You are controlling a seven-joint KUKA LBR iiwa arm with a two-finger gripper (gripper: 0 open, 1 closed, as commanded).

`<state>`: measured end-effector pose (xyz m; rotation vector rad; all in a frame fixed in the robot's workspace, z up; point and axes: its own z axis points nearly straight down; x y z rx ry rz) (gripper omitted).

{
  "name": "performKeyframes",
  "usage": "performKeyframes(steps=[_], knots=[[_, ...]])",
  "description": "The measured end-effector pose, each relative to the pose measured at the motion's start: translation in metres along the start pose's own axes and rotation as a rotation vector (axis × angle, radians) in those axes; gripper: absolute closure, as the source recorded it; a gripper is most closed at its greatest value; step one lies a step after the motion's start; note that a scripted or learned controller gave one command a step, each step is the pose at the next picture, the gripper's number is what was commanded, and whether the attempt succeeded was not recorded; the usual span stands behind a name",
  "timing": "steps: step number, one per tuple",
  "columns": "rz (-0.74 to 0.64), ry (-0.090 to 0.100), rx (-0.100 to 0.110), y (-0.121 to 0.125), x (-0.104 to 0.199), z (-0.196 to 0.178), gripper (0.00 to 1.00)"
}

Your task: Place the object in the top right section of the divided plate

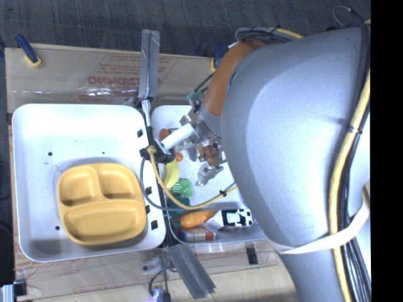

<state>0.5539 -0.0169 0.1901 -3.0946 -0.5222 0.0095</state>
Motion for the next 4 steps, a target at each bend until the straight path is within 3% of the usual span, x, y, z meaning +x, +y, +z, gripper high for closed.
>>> performKeyframes(steps=[1,2,3,4], knots=[[-0.042,0.003,-0.003,-0.091,0.048,-0.001,0.0],[-0.569,-0.001,-0.001,-0.136,0.076,0.1,0.0],[-0.575,-0.002,0.005,-0.141,0.076,0.093,1.0],[-0.642,-0.004,-0.002,-0.221,0.087,-0.039,1.0]])
